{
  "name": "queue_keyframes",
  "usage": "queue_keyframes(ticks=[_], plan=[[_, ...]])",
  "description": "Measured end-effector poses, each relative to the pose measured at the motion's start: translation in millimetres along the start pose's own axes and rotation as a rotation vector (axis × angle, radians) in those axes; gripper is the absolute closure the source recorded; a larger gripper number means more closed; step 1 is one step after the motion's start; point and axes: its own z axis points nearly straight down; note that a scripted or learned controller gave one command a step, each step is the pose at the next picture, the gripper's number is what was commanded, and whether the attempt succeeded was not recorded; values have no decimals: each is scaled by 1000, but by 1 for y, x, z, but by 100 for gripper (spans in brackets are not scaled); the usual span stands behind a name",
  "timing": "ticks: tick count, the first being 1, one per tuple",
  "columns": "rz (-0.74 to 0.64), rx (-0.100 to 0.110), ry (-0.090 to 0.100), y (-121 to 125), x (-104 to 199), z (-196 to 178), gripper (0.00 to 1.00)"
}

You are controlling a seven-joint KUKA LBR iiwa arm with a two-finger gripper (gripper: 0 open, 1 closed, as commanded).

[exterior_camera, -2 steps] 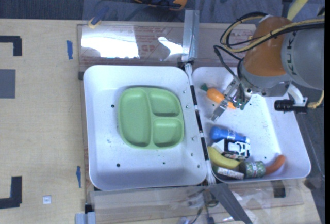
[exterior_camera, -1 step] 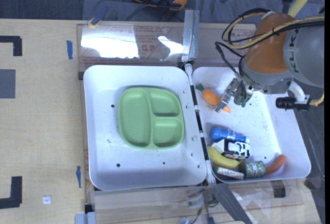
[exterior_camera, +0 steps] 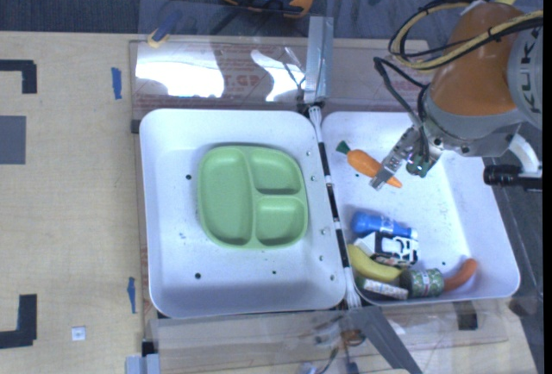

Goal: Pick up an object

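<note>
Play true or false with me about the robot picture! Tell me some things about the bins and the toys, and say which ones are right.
1. The green plate sits in the left bin. True.
2. The carrot lies in the left bin on the plate. False: it lies in the right bin, near the far end.
3. The pincer hangs over the right bin, close to the carrot. True.
4. The banana is at the far end of the right bin. False: it lies at the near end, by the blue packet.
5. The green plate has toys piled on it. False: its sections hold nothing.
</note>
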Motion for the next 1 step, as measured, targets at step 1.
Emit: queue_keyframes(ticks=[1], plan=[[-451,0,2,-25,8,0,100]])
